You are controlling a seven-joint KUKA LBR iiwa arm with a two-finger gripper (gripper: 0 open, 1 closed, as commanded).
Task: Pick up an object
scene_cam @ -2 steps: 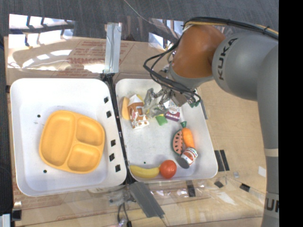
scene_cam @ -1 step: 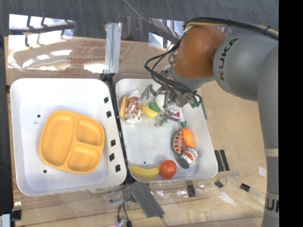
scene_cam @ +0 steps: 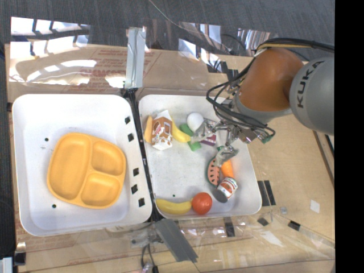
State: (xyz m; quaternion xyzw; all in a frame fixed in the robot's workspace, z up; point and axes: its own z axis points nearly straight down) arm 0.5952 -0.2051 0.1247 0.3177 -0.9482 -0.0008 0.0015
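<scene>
Camera view, looking down at a slant: gripper point(scene_cam: 219, 144) sits low over the upper middle of the right bin point(scene_cam: 170, 178), in a tangle of metal parts and cables. Cannot tell whether its fingers are parted or closed, nor whether anything sits between them; the wrist hardware blurs into the toys beneath.

Just beside the gripper, toward the view's left: a green piece point(scene_cam: 195, 145) and a purple piece point(scene_cam: 208, 140), both partly covered and too small to name. A white egg point(scene_cam: 195, 120) lies above them, a short yellow toy point(scene_cam: 181, 134) next to it.

Just below the gripper a watermelon slice point(scene_cam: 212, 171) stands with its long axis running up-down in the view, curved rind toward the left. An orange piece point(scene_cam: 227, 169) touches its right side; a small red-and-white can point(scene_cam: 226, 188) lies tilted beneath that.

Along the bin's near wall a banana point(scene_cam: 173, 206) lies with its long axis left-right, its right tip touching a tomato point(scene_cam: 201, 203). At the bin's upper left, a white-and-brown carton point(scene_cam: 162, 132) lies against an orange-yellow slice point(scene_cam: 148, 129).

Orange band point(scene_cam: 267, 81) and grey arm point(scene_cam: 315, 95) extend off the right; the arm is cut off there.

Left bin point(scene_cam: 34, 209) holds a yellow divided tray point(scene_cam: 85, 169), well apart from the gripper. Both bins rest on the brown worktop point(scene_cam: 284, 169).
</scene>
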